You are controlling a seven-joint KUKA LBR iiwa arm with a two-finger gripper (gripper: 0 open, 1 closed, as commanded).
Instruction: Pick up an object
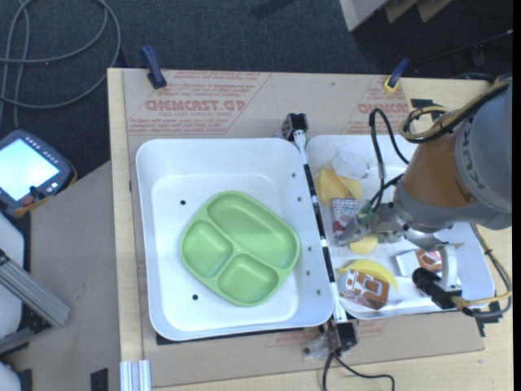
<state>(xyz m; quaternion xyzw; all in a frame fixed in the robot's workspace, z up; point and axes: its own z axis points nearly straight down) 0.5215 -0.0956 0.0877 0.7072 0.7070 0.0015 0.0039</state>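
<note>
A: Camera view check: where is the gripper [358, 228]?

B: Low in the right bin [480, 277], among clutter. Grasp state cannot be determined.

A: Nearest target?

B: Yellow object [365, 243], directly below the tool; red-labelled packet [344, 212] lies just above it.

Red printing reading "CHEMCAST G.P" runs across the brown paper-covered sheet [203, 104] that tops the desk, behind the left bin. A second, partly hidden red print of the same kind sits behind the right bin; its letters cannot be made out fully. Labels on the small packets are too small to read.
</note>
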